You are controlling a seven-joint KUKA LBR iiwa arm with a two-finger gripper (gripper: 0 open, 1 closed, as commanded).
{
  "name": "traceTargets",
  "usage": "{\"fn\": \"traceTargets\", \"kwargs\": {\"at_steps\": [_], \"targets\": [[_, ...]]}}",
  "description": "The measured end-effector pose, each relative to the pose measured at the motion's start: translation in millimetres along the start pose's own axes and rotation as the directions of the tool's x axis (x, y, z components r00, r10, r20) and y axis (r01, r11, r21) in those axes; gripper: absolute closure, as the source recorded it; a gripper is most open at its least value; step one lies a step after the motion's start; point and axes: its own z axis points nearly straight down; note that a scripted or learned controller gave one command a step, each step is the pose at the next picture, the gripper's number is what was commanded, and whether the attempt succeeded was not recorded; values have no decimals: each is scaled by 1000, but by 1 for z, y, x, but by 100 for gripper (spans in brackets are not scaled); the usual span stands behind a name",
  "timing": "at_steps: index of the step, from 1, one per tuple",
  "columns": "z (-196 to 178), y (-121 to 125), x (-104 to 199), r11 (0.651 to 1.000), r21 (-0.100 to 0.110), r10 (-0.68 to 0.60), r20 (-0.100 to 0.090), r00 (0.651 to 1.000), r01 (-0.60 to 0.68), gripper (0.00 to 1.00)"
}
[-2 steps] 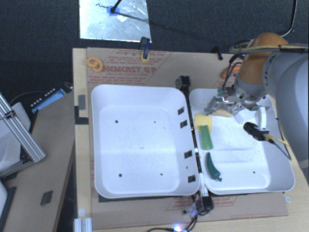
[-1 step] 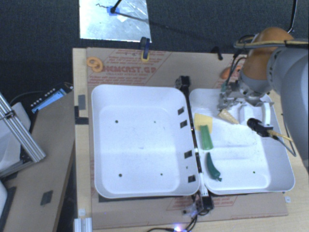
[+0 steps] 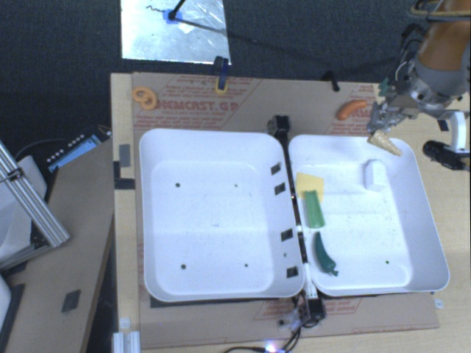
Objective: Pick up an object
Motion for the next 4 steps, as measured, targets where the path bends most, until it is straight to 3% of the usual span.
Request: {"fn": "traceTargets", "kwargs": {"at_steps": [1,2,3,4], "targets": [[-130,1,16,1000,-1,-5,-2,1000,5,100],[-231,-51,24,1000,5,-3,-3,1000,3,100],[-229,-91,65,1000,16,-6,-7,1000,6,100],[-246,-130,96,1000,14,-6,-6,1000,6,100]]}}
